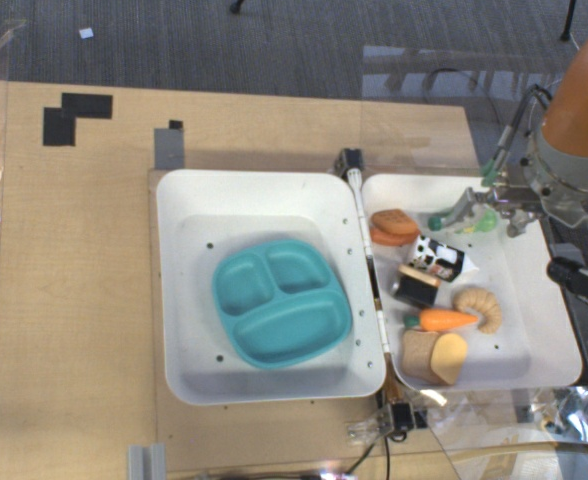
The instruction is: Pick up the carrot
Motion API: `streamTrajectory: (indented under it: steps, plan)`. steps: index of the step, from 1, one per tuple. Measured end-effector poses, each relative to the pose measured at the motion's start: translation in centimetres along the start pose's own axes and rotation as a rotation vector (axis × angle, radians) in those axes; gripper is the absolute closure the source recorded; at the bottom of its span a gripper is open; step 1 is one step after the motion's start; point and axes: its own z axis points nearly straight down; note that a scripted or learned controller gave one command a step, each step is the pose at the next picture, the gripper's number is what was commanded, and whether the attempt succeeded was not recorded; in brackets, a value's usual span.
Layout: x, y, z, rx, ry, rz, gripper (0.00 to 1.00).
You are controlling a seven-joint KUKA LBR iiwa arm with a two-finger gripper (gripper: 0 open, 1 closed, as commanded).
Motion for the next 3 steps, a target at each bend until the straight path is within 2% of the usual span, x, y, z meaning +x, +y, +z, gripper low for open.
streamTrajectory:
  steps: [1,2,3]
  plan:
    - [1.4,-5.7,9.1,0.008,0.002,-0.098,0.00]
    - [-0.3,-6.2,19.3,-0.009,-0.002,-0.288,0.00]
    - [0.0,-5.8,18.1,-0.020,-0.001,-0.291,1.00]
